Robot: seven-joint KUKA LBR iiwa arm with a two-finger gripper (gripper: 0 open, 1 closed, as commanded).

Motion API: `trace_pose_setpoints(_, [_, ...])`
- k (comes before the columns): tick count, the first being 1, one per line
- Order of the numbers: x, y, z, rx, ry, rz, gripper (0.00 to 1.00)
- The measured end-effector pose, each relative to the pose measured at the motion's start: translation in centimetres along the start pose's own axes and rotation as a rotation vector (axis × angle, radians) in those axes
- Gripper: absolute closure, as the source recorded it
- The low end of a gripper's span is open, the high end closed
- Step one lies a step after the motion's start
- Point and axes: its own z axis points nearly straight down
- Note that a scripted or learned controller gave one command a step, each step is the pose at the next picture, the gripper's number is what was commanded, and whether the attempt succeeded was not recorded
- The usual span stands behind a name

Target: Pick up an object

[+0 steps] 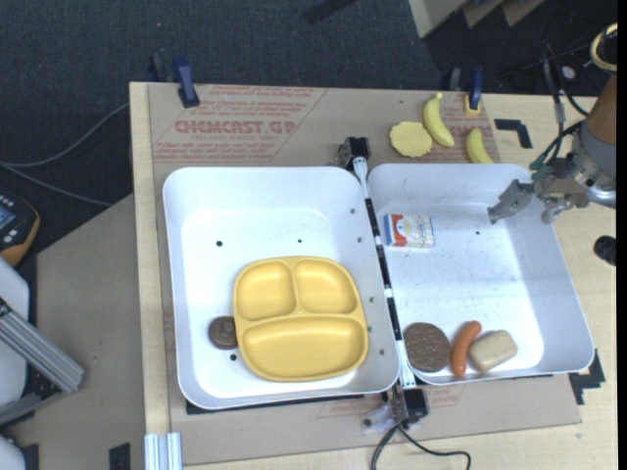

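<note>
Fingers (530,201) stand spread over the right bin's (549,292) far rim with nothing between them, the arm cut off at the frame edge. Right bin: one small carton (409,231), one brown disc (427,346), one sausage (463,347), one pale lump (493,350) (kind unclear). Left bin (196,262): one yellow tray (298,316), half hiding one second disc (223,333).

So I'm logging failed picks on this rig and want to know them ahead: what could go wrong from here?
1. The gripper sits at the right bin's far rim, apart from every item, so a straight descent would likely close on nothing or strike the rim.
2. The patty, hot dog and bread crowd together at the near wall; a grasp there may push neighbours or catch two.
3. The card lies flat, so it may slip out.
</note>
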Motion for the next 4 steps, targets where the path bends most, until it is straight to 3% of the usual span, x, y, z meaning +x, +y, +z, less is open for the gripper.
trace_pose_setpoints(1, [3.3,5.8,8.2,-0.004,-0.001,-0.005,0.0])
trace_pose_setpoints(2, [10.3,7.4,10.6,0.002,0.002,-0.006,0.0])
trace_pose_setpoints(4, [11.0,7.3,10.4,0.001,0.0,0.0,0.0])
